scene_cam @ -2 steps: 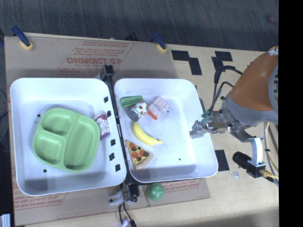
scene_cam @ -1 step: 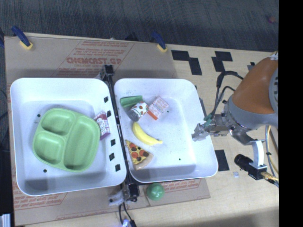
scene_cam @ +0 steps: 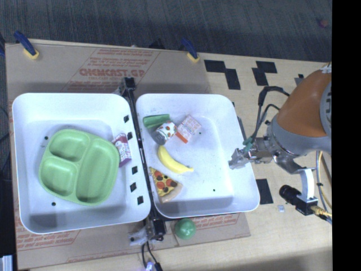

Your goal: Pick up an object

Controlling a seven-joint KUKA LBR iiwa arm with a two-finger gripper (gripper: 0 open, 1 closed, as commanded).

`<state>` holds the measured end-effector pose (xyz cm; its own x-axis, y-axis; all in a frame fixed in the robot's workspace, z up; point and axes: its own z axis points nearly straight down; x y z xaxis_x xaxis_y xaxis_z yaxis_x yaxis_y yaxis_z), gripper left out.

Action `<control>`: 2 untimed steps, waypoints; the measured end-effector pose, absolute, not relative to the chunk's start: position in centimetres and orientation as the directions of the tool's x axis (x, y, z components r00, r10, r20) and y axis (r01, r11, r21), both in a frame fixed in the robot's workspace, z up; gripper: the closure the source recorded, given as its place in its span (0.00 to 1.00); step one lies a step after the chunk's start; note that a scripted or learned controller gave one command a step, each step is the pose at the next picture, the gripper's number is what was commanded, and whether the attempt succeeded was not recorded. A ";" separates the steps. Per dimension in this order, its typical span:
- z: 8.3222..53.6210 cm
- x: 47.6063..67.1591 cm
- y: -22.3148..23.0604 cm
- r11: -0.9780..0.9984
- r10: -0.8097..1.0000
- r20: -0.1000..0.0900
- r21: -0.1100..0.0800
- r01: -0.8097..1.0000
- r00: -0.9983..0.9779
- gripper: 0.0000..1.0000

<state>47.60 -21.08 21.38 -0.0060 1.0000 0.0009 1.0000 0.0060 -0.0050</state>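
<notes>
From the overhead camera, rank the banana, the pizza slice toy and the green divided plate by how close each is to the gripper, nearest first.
Measured from the gripper at the right bin's right rim:
1. Banana, middle of the right bin.
2. Pizza slice toy, right bin's lower left corner, beside the divider.
3. Green divided plate, in the left bin, farthest by a clear margin.

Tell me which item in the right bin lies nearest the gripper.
The banana. It lies mid-bin, closer to the gripper at the bin's right wall than the pizza slice, carton, can or green piece.
</notes>
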 end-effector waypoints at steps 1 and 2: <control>24.5 47.7 -19.0 0.005 1.000 0.000 0.000 1.000 -0.005 1.00; 20.4 47.6 -21.1 0.007 1.000 0.000 -0.003 1.000 -0.007 1.00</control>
